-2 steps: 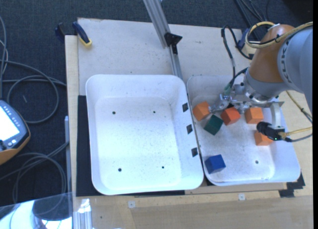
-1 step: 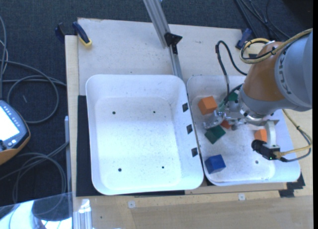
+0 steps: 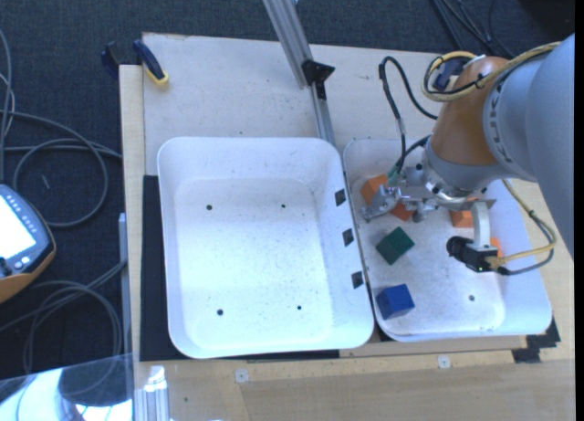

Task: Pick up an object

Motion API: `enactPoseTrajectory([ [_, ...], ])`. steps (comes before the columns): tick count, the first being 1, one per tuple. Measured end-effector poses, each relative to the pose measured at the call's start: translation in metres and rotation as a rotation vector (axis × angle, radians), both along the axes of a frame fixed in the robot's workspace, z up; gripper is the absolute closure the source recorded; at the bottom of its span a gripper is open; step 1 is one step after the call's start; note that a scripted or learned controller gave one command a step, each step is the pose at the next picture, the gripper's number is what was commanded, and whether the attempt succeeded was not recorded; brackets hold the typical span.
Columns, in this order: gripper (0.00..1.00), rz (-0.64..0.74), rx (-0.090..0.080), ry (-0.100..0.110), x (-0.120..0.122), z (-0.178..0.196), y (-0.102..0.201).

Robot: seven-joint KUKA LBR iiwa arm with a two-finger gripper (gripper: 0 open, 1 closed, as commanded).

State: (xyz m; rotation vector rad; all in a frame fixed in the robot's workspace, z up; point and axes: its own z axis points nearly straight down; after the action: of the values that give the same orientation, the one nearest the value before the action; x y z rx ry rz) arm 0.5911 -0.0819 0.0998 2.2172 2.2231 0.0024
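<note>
No writing can be read; the gripper [image 3: 394, 208], its grip state undeterminable, is seen above a tilted green block [image 3: 395, 246].

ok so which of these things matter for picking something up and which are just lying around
For the job:
gripper
green block
blue block
orange block
right bin

Lying about:
left bin
yellow-handled tool
cables on the floor

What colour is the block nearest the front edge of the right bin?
Blue, clearest in the camera view.
</note>
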Motion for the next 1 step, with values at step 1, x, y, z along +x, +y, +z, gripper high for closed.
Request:
enactPoseTrajectory([
  [1,0.00,-0.010,-0.002,0.004,-0.0209,0.0003,-0.0745],
])
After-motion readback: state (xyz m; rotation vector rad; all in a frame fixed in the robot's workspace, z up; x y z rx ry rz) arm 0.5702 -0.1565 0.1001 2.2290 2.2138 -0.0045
